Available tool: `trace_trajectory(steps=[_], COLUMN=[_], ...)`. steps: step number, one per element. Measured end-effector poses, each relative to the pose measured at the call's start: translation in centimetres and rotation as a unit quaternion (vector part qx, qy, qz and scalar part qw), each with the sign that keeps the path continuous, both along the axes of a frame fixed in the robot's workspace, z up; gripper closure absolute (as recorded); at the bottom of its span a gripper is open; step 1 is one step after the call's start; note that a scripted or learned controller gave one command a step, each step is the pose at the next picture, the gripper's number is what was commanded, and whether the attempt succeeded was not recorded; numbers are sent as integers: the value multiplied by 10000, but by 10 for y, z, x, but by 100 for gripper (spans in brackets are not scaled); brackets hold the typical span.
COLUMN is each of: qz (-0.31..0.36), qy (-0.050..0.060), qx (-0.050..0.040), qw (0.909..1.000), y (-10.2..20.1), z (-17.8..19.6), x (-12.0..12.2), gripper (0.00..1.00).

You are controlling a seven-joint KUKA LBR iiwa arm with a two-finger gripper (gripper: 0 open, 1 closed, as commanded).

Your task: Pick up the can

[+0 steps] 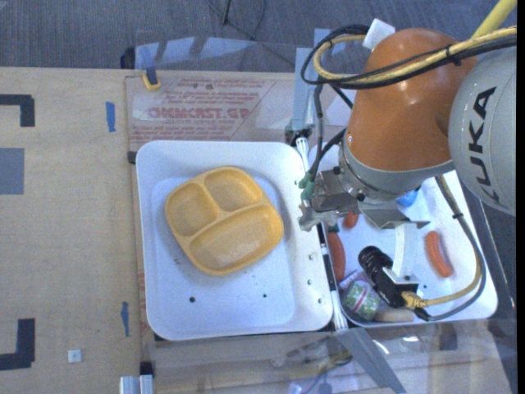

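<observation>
The arm (410,113) hangs over the right bin (456,263) and hides much of it. The left bin (156,245) holds a yellow divided plate (223,218). The gripper (324,212) is at the wall between the bins; I cannot tell if it is spread or closed. The can (361,300) lies at the near edge of the right bin, beside a sausage (336,253), apart from the gripper. I judge the pick is not yet done
</observation>
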State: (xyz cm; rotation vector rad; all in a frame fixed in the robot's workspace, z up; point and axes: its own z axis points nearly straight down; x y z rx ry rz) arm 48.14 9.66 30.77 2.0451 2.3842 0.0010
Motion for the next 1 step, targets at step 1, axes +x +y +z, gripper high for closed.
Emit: trace_trajectory(steps=[1], qz=[-2089], qy=[6], qx=[-4], qw=[9779], y=[92], z=[-4], x=[-3], gripper=[100])
